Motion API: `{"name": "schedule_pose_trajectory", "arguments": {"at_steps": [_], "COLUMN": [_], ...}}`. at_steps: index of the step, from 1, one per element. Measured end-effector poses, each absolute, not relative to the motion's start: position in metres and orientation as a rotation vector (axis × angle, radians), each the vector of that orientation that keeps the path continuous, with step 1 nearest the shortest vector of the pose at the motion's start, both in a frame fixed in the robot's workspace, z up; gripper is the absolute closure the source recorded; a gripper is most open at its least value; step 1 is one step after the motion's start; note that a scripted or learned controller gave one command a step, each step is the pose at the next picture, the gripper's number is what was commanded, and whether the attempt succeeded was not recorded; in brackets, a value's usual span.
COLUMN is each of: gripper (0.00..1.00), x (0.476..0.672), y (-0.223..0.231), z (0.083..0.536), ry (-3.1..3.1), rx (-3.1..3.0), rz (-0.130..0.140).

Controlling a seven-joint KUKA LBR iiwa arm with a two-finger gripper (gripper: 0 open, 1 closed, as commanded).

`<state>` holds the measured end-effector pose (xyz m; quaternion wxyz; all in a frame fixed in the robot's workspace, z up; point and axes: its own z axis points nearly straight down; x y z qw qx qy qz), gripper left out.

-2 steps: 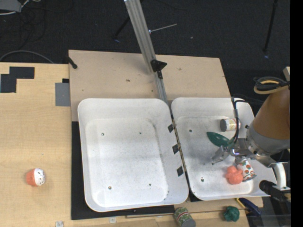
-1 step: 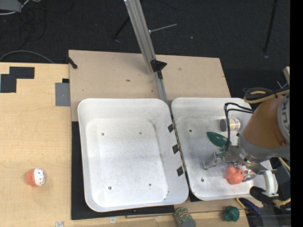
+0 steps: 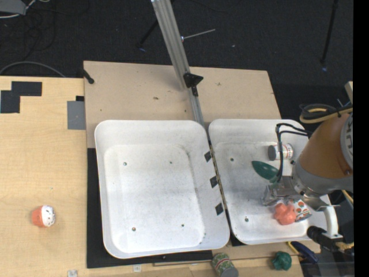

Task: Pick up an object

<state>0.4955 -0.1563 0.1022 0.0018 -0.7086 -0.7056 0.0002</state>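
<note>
- Camera view: the pincer (image 3: 281, 194) is down in the right bin (image 3: 242, 149), just above a red-orange object (image 3: 283, 214) lying on the bin floor
- Whether it is open or closed, I cannot tell; the pick looks not yet done, lifting remains

Both bins (image 3: 151, 154) are white with faint grey speckling. The right one holds a dark green piece (image 3: 264, 168) and a coral-red lump (image 3: 283, 214). An orange-and-white ball (image 3: 43, 216) lies on the pale wooden table (image 3: 40, 154).
</note>
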Motion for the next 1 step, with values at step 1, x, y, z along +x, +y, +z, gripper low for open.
{"name": "schedule_pose_trajectory", "arguments": {"at_steps": [1], "gripper": [1.00], "x": [0.5027], "y": [-0.1580], "z": [0.1630], "ry": [-2.225], "rx": [-2.221], "rz": [-0.003]}}
